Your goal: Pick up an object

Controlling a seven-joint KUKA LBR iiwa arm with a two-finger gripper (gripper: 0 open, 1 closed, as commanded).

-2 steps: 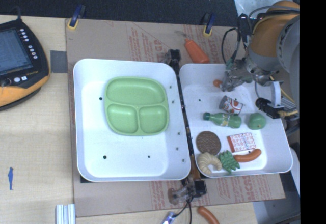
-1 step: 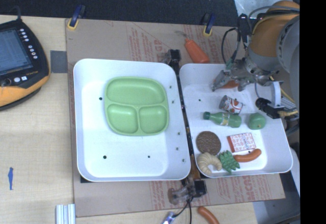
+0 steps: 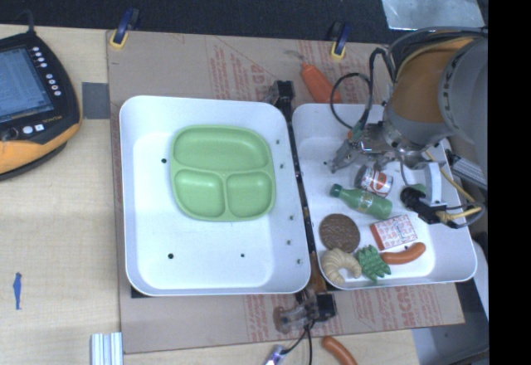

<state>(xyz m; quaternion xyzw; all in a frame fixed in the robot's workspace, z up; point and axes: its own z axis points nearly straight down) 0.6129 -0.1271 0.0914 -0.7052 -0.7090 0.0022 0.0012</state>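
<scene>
My gripper (image 3: 353,154) hangs over the upper middle of the right bin (image 3: 311,127), open, with nothing between its fingers. Just below and right of it lies a small red and white can (image 3: 377,182). A green bottle (image 3: 362,201) lies on its side under the can. Further toward the front are a brown round cookie (image 3: 339,231), a croissant (image 3: 340,265), a green leafy toy (image 3: 372,263), a red and white box (image 3: 393,231) and a sausage (image 3: 403,253). The arm hides the bin's upper right part.
The left bin (image 3: 145,255) holds a green divided plate (image 3: 222,171). An orange carrot-like toy (image 3: 315,83) lies beyond the right bin, and another orange piece (image 3: 342,350) lies in front. A teach pendant (image 3: 29,102) rests at the far left.
</scene>
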